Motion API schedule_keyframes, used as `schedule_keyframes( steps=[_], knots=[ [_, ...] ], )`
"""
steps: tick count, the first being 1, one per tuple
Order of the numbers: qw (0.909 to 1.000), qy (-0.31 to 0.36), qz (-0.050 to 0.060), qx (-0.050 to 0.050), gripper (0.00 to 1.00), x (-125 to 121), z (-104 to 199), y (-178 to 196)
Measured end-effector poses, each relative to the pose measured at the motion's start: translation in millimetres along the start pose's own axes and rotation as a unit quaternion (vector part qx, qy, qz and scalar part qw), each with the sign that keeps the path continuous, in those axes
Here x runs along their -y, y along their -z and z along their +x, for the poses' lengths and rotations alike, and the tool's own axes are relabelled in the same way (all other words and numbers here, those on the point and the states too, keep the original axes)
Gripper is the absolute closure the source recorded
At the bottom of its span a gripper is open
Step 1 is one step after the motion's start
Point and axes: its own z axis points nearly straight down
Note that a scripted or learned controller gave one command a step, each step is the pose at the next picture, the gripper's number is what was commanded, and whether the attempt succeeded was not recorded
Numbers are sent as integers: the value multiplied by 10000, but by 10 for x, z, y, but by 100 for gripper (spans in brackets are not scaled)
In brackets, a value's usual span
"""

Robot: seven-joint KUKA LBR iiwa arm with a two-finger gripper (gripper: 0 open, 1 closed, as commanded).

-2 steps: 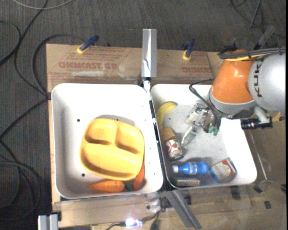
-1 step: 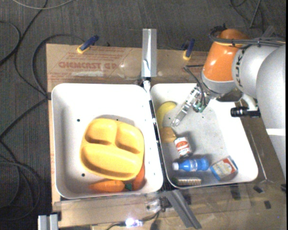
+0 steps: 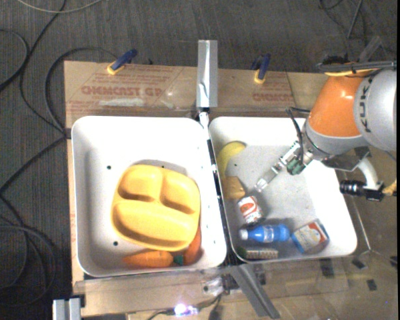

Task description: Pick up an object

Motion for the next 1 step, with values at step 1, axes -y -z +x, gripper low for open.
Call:
schedule_keyframes(
  steps=[1],
  knots=[
    [9993,366,-45,81,0,889,480,-221]
  ],
)
